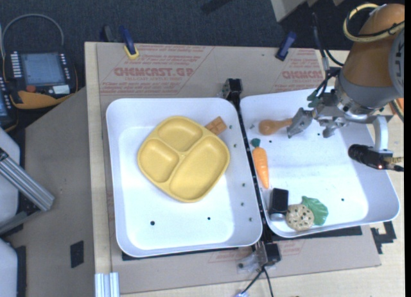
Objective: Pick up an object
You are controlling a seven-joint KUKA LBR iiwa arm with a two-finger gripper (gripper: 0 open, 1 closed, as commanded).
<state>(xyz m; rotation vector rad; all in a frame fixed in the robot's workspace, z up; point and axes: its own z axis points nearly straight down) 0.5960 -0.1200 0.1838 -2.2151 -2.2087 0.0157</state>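
So your pincer (314, 124) is up at the far end of the right bin (379, 196), fingers spread wide open with nothing between them, just bare white bin floor showing in the gap. The left fingertip sits just beside the wooden spoon (275, 126), which lies near the bin's top left corner; can't really tell if it's touching the spoon or only close. The rest of the stuff is well apart from the pincer: a carrot (260, 166) lying along the bin's left wall, and down in the near corner a black block (279, 200), a cookie (297, 217) and a green leafy thing (316, 208) bunched together. The left bin (192, 231) has a yellow divided plate (183, 158) with a small wooden block (216, 125) poking out at its far edge. Both bins sit on the cardboard-topped surface (192, 71).
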